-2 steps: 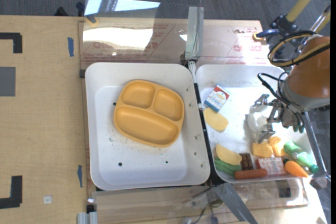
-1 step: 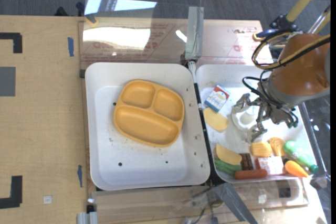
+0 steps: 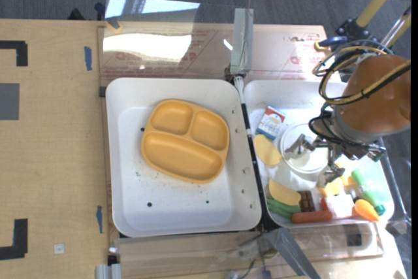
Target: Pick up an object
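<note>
1. We see the gripper [image 3: 318,155] low over the right bin [image 3: 294,91], just below the orange band [image 3: 379,96] of the arm. It hangs over a white round cup [image 3: 302,153] near the middle of this bin.

2. We cannot tell if the gripper is apart or together, because the metal parts are small and mixed with the cup in the picture. Nothing shows clearly as clamped.

3. The things to pick lie in the right bin: a blue and white packet [image 3: 271,121] toward the far edge, a pale yellow piece [image 3: 266,149] at the left wall, and a crowded group at the near edge, with a green piece [image 3: 282,208], a red sausage [image 3: 312,217], an orange carrot [image 3: 366,209] and a green bottle [image 3: 369,185].

4. The left bin [image 3: 124,160] carries a yellow divided plate [image 3: 186,139], well apart from the gripper.

5. We judge that the cup can slip, since its wall is round and smooth.

6. We think the gripper may close on the rim alone and tilt the cup.

7. The toys beside the cup lie close, so a descent a little off can push them or catch two at once.
</note>
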Robot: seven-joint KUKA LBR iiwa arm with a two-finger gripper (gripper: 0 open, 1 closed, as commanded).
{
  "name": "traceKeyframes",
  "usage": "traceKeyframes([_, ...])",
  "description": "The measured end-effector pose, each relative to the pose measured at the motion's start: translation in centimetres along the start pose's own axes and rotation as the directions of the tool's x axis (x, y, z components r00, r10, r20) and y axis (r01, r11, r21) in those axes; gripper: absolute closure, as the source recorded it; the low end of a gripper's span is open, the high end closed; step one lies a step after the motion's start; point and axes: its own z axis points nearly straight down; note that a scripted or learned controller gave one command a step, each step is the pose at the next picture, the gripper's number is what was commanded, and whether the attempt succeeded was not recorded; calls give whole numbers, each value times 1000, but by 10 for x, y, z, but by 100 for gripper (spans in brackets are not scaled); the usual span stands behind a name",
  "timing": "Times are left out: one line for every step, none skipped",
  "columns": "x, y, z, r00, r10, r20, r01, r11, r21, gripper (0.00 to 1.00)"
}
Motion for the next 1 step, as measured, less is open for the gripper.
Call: traceKeyframes([-28, 22, 1, 955, -296, -2, 296, 955, -3, 0])
